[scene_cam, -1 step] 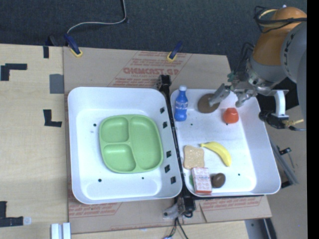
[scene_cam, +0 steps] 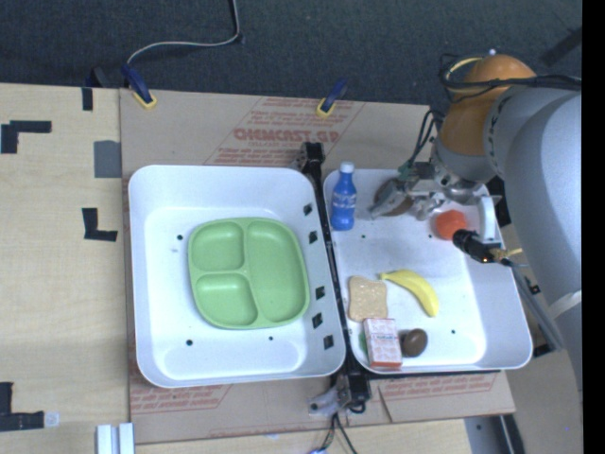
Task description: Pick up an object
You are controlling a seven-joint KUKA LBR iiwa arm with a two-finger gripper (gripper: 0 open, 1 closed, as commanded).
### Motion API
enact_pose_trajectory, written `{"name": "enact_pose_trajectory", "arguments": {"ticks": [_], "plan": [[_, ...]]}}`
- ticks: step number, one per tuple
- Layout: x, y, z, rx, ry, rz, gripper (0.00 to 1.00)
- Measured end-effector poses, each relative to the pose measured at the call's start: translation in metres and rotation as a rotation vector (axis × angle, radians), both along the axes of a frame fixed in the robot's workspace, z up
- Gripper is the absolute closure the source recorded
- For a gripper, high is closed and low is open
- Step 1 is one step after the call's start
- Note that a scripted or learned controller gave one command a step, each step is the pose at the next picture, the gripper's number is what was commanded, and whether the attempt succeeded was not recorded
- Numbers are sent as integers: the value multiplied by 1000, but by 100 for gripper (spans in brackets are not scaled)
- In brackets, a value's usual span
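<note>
In the right bin [scene_cam: 492, 339] lie a blue bottle [scene_cam: 343, 197] standing at the back left, a yellow banana [scene_cam: 416, 289], a slice of bread [scene_cam: 368, 298], a red carton [scene_cam: 382, 340] and a small brown round thing [scene_cam: 413, 341]. A red-orange ball [scene_cam: 448, 223] rests near the bin's back right. My gripper [scene_cam: 388, 200] hangs low over the back of this bin, between the bottle and the ball, pointing left toward the bottle. Nothing shows held in it.
The left bin [scene_cam: 156, 253] holds a green divided plate [scene_cam: 249, 272]. The grey arm [scene_cam: 539, 187] with its orange band [scene_cam: 473, 112] covers the right bin's far right side. A black divider with clips [scene_cam: 321, 253] runs between the bins.
</note>
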State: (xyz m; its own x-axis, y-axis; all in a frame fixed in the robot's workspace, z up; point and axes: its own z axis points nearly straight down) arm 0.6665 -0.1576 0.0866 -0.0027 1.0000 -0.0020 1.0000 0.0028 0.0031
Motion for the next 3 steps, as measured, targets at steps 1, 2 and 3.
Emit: {"name": "enact_pose_trajectory", "arguments": {"ticks": [1,2,3], "plan": [[3,11,-1,-1,0,-1,0],[3,12,0,-2,0,-2,0],[-11,-27,2,12,-5,4,0]]}}
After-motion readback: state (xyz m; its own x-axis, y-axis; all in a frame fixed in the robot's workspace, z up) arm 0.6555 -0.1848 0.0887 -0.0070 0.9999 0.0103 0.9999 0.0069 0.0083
